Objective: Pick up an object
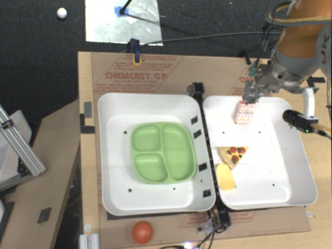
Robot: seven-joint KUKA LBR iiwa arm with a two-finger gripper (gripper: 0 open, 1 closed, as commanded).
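Bins sit side by side on the bench (155, 71), and the arm (303, 25) leans in from the right with its tool (250, 98) hanging over the far end of the right bin (290, 191). Right under the tool tip lies a small pink-and-white box (244, 113), close to the bin's back wall; the tip looks to be touching its top edge or just above it, and I cannot tell which. I also cannot tell whether the tool is apart or together, since it is dark, small and seen from above. The box seems the likely pick, given how squarely the wrist lines up over it. Nearer the middle of the same bin lies a toy pizza slice (233, 153), and just in front of it, against the divider between the bins, a pale yellow piece (225, 177); both are well clear of the tool. The left bin (116, 191) carries a green divided tray (162, 152) lying flat in its middle. An orange ball (141, 232) rests on the bench outside the bins, at the near edge. The box lying near the wall may leave little room on that side for a clean grip.
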